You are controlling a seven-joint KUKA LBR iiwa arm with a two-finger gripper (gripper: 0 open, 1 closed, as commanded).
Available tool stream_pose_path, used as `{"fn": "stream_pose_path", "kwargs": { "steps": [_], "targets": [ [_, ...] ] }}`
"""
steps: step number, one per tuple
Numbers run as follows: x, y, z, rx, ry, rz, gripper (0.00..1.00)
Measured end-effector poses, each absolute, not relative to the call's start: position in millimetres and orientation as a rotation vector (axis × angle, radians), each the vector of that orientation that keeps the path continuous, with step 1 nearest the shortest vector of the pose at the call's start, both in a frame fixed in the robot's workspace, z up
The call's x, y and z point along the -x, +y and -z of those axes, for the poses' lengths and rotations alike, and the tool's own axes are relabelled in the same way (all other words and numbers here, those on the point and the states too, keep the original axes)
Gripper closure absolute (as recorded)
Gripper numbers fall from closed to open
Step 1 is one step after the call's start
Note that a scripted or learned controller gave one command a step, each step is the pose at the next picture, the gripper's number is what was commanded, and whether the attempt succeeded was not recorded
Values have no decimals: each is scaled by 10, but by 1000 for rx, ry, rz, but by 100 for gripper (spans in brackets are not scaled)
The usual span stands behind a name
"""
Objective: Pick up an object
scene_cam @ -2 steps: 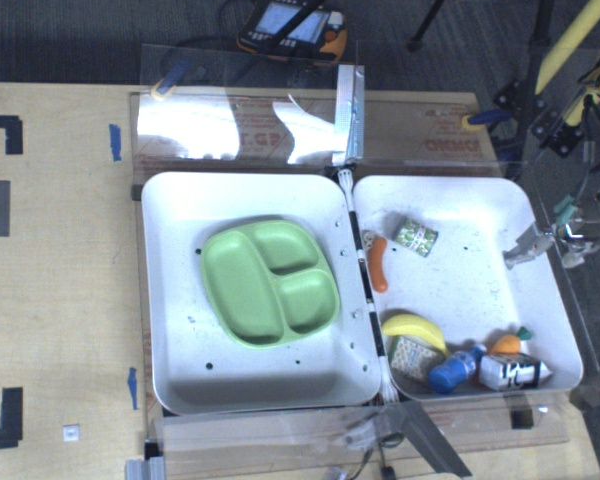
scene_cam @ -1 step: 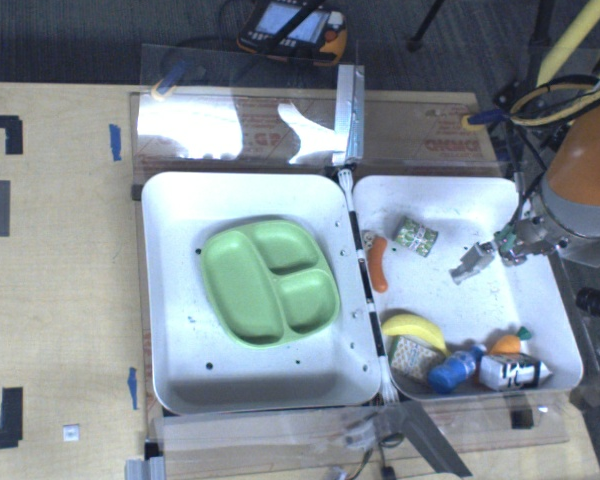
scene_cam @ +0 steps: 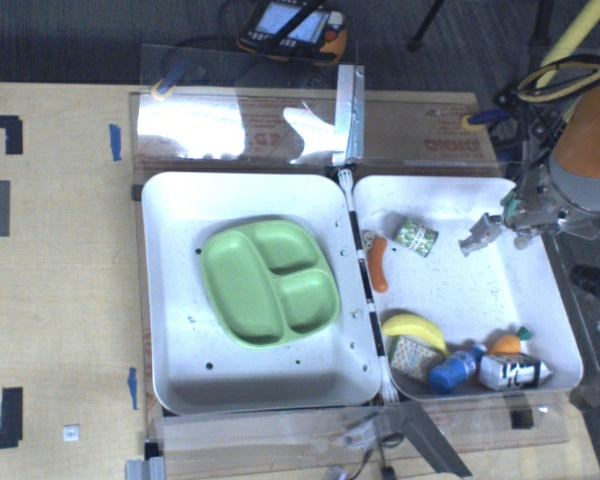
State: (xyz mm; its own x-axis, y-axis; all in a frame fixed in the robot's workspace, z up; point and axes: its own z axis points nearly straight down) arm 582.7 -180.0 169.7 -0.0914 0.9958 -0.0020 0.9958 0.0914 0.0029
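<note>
Gripper: far right bin, finger state unclear
Near it: small can, left
Near edge: banana, bottles
Left bin: green plate

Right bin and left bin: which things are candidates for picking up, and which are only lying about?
Candidates, right bin: long orange carrot, small green patterned block, yellow banana, blue bottle, white bottle.
Lying about: green divided plastic plate, left bin; handheld controller behind the bench.
</note>
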Motion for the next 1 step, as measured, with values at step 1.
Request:
{"fn": "stream_pose_path", "kwargs": {
  "steps": [1],
  "targets": [
    [-6368, -1034, -924, -1924, 2480, -3, 0]
  ]
}}
